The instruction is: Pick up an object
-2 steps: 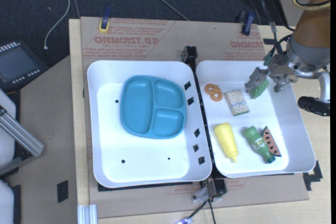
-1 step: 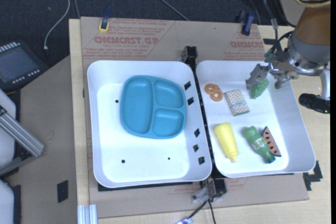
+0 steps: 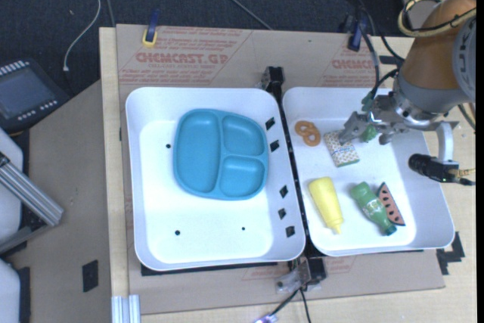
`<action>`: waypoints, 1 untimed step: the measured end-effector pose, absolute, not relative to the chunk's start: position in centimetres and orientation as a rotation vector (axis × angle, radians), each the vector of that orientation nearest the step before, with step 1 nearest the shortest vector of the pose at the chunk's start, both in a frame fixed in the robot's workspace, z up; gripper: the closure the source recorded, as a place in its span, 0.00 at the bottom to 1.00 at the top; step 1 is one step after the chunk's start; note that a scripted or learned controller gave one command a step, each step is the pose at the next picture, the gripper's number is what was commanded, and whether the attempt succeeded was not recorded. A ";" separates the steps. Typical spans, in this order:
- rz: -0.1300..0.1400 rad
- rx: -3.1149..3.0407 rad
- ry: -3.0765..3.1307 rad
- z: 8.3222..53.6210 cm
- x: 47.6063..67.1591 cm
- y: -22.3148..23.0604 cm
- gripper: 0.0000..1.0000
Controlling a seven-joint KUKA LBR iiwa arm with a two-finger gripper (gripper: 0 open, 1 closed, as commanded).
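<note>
We see the arm [image 3: 435, 49] reaching in from the right over the right bin [image 3: 431, 234], its hand [image 3: 361, 128] low near the bin's upper middle. We cannot tell how the hand is set, since its tip is small and cluttered against the bin floor. Just below and left of it lies a small checkered packet [image 3: 344, 153], close to the hand though we cannot say whether they touch. A pretzel-shaped piece [image 3: 306, 132] rests to the left near the bin's wall. Nearer the front edge lie a yellow bottle [image 3: 327, 202], a green bottle [image 3: 372, 204] and, just beside that, a watermelon slice [image 3: 391, 206]. The left bin [image 3: 151, 231] carries a blue divided plate [image 3: 221, 153]. Both bins sit on the table [image 3: 121, 72].
</note>
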State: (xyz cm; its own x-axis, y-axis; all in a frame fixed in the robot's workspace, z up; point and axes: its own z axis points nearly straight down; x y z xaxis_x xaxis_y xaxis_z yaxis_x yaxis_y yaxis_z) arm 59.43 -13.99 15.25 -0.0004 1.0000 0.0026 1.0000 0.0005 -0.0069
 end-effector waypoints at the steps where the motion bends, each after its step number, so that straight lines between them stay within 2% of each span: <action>1: 0.004 -2.219 -2.217 9.8 59.4 -15.0 0.00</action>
